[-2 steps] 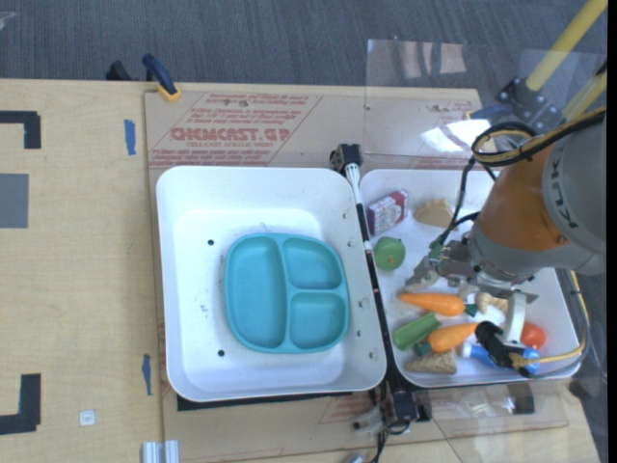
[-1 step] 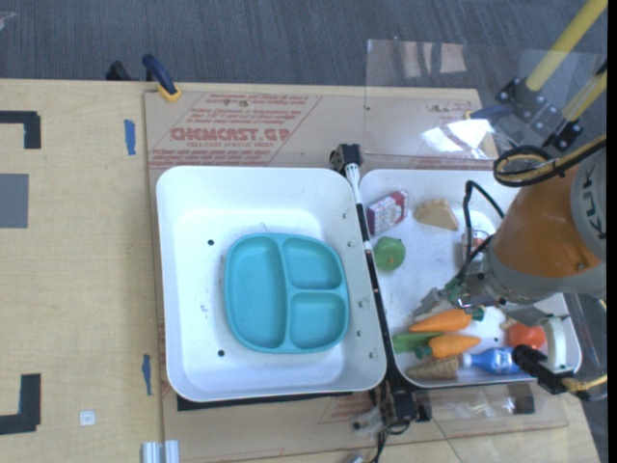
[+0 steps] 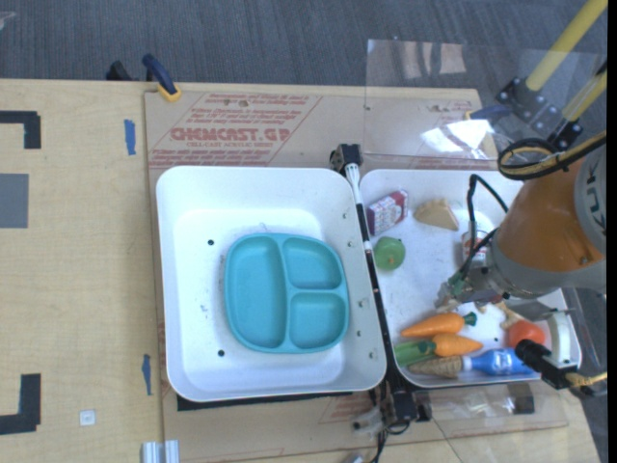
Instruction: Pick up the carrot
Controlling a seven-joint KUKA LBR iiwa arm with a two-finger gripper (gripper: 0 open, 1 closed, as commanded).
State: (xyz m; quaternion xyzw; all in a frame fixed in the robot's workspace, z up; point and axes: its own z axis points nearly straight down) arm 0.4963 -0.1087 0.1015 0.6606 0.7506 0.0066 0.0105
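Hovering just above the carrot in the right bin, the fingers' spread is unreadable.

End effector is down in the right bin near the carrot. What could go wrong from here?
1. The carrot lies packed against a second orange piece and a green item, so the end effector may catch a neighbour instead.
2. The blue and white tube sits just below the pile and could be shoved against the right bin wall.
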